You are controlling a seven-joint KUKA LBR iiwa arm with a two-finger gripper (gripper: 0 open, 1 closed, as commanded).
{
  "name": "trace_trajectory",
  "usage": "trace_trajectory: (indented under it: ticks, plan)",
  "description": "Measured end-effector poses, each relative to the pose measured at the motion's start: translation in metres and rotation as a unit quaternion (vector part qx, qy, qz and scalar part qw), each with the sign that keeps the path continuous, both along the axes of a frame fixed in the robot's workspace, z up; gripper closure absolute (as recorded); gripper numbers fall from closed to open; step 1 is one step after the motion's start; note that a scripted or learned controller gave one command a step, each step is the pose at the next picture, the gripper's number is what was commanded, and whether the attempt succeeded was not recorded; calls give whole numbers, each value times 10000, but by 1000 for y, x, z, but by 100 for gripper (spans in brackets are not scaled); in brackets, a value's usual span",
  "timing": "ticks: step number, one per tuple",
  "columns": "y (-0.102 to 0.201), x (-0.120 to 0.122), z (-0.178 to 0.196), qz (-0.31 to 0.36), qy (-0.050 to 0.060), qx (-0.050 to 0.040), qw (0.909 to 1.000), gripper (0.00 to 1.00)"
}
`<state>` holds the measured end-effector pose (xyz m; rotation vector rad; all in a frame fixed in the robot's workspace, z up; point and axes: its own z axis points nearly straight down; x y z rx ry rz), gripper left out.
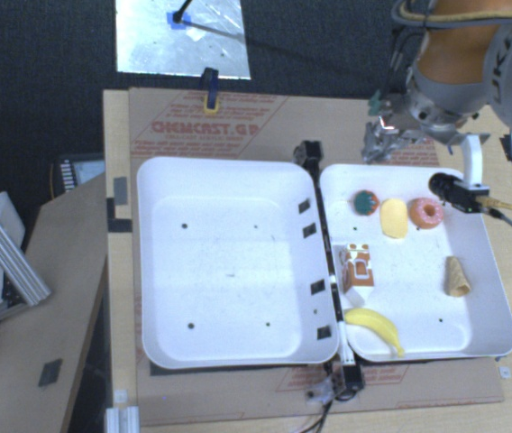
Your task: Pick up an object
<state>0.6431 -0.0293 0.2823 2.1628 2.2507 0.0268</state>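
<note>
Five small toys are sitting loose in the right bin (495, 282), ready for picking, the doughnut (426, 213) at its one o'clock, while the gripper (388, 138) is hanging above the far rim, grip unreadable.

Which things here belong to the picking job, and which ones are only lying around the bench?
For the job:
gripper, above the far rim of the right bin
banana
pink donut
yellow piece
green and red ball
cone
brown and white block

Just lying about:
left bin
cardboard sheet
silver plate
</note>
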Motion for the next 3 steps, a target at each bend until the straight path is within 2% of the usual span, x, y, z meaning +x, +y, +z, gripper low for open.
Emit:
trace_trajectory:
  ticks: [3]
  plan:
    - [0,2,33,71,-44,-8,10000,100]
